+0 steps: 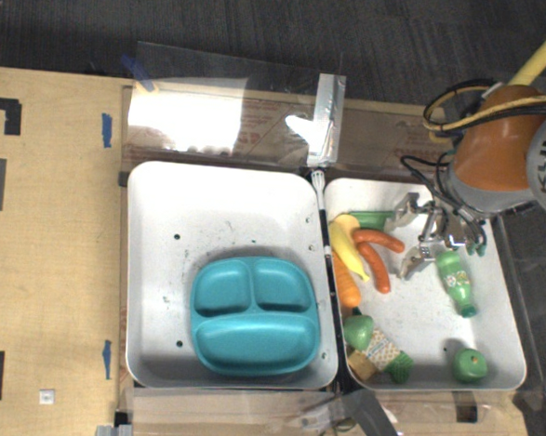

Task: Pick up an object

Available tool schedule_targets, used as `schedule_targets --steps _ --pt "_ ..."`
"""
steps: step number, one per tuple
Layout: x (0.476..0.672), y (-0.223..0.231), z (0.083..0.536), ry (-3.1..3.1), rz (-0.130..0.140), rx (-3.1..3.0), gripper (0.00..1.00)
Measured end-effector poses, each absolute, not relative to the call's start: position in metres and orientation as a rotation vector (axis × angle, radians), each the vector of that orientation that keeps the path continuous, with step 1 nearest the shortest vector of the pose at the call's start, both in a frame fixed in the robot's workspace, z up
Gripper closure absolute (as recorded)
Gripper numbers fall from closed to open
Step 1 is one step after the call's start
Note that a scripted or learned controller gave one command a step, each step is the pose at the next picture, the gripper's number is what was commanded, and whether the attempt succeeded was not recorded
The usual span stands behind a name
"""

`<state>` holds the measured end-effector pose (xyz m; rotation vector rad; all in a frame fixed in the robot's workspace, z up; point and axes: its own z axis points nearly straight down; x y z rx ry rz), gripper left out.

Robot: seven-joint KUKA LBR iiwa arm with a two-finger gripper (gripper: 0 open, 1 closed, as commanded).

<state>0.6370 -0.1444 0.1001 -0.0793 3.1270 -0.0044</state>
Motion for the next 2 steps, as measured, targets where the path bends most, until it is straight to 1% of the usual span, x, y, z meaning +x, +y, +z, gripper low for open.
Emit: schedule_targets --steps 1,2 --pt "0.619 -0.103 0.089 3.129 0.0 0.151 0.0" --pt "0.594 -0.098 0.089 3.128 -0.002 0.132 0.0"
